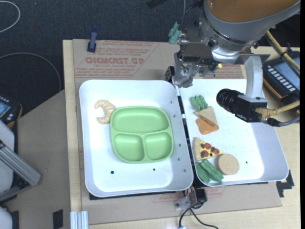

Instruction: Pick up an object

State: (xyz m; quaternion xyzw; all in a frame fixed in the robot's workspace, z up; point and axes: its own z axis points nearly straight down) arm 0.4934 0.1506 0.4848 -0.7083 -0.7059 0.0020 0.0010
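**Approach phase, nothing picked yet**

Left bin (90, 128): croissant (105, 110), green tray (141, 133). Right bin (267, 151): sandwich (207, 119), pizza slice (206, 149), cookie (228, 164). Gripper (182, 79) hovers at the divider's far end; claw state can't be told. Next move likely shifts over a target, then descends.

Both white bins (90, 128) look smooth, semi-gloss plastic — green divided tray (141, 132) matt plastic. Bench top (119, 56) is matt brown cardboard w/ red print; arm's orange band (248, 1) glossy.
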